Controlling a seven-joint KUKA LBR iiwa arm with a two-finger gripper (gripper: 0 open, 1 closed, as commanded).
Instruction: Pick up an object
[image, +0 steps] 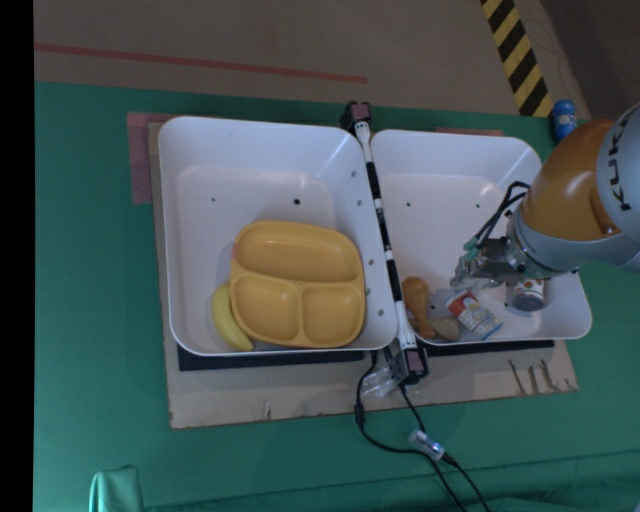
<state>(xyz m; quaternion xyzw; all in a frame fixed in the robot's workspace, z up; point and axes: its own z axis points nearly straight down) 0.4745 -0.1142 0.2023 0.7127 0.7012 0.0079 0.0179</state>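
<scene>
My gripper (465, 272) hangs over the right bin (440, 190), near its front, just above a small red and white carton (472, 313). A brown drumstick-shaped toy (417, 303) lies to the carton's left against the divider, with a small tan piece (446, 328) beside it. A small can (528, 294) stands to the gripper's right, partly under the wrist. Nothing shows between the fingers.
The left bin (200, 170) holds a yellow divided tray (297, 283) and a banana (228, 320) at its front left. A black-and-white bar (375, 200) separates the bins. Cables (400, 410) trail off the bench front. The right bin's back half is bare.
</scene>
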